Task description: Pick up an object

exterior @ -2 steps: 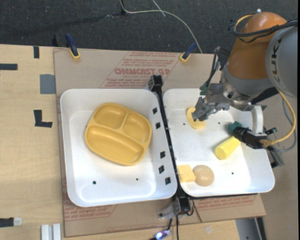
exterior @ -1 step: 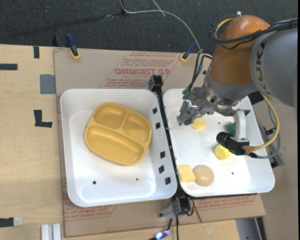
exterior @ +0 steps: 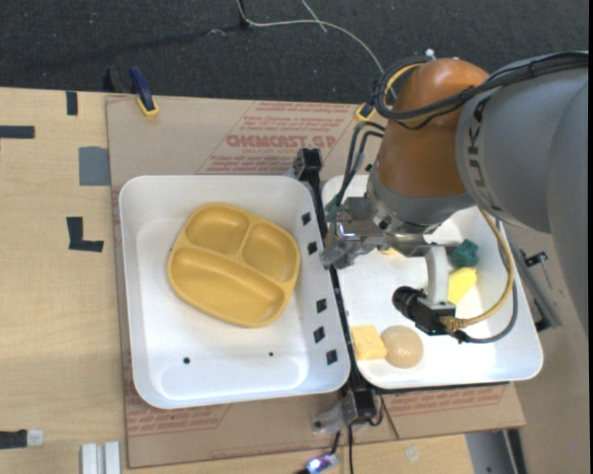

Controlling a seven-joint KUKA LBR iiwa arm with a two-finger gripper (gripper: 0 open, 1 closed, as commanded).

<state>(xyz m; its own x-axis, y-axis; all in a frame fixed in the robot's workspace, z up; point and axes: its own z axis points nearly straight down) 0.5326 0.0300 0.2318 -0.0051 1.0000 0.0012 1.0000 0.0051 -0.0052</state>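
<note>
- Nearest the camera, the grey arm's orange-banded wrist [exterior: 430, 131] hangs over the right white bin [exterior: 514, 363].
- Its two-finger gripper [exterior: 354, 237] sits low at that bin's left wall; whether it is spread or pressed together cannot be told.
- Candidate objects lie toward the bin's near corner: a pale yellow block [exterior: 368, 343] touching a beige rounded lump [exterior: 401, 347].
- A yellow compartmented tray [exterior: 234, 263] rests in the left bin [exterior: 143, 265].

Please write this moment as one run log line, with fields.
arm: over right bin | gripper: near divider, nothing seen held | left bin: yellow tray | pick: not yet done
</note>
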